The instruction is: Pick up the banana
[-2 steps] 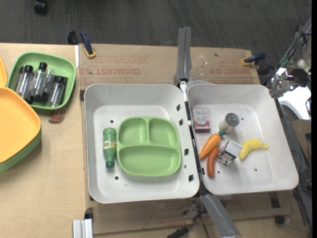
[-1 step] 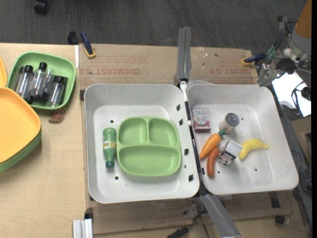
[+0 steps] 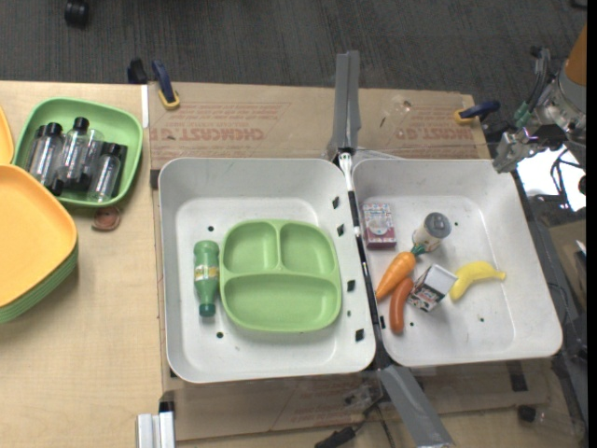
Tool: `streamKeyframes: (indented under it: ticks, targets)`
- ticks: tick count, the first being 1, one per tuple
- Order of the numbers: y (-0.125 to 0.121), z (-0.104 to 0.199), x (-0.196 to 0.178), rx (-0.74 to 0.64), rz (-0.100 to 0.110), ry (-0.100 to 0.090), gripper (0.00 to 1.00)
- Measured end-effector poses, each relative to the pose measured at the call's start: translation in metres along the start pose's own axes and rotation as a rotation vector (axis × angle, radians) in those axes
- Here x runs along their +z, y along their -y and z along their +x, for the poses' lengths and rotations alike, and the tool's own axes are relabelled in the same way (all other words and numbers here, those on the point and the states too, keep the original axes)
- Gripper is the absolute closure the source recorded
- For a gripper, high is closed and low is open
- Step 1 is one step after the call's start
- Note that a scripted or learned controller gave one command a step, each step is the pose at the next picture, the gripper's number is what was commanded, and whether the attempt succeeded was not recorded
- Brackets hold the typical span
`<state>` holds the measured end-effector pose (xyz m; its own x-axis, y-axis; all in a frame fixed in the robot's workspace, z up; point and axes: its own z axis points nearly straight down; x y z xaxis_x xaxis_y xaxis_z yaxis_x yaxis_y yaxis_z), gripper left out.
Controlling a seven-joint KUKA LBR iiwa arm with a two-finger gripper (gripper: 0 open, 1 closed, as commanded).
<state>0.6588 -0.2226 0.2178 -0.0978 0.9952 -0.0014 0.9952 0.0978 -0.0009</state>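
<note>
Hand (image 3: 511,147) beyond the right bin's (image 3: 532,334) far corner, well apart from banana (image 3: 475,278)

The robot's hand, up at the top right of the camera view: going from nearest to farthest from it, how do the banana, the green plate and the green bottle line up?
From the hand:
1. banana, right bin, on the hand's side.
2. green plate, middle of the left bin.
3. green bottle, left of the plate, farthest.

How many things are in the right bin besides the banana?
5: a pink box at upper left, a small bottle, a carrot, a hot dog, a small carton.
</note>
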Motion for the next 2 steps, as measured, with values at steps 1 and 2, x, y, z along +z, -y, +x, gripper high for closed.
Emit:
streamKeyframes:
  ticks: [1,2]
  targets:
    - [-0.004,0.034,-0.066,-0.073,-0.001,0.001,1.00]
    - [0.000,0.001,-0.011,-0.100,0.000,0.000,1.00]
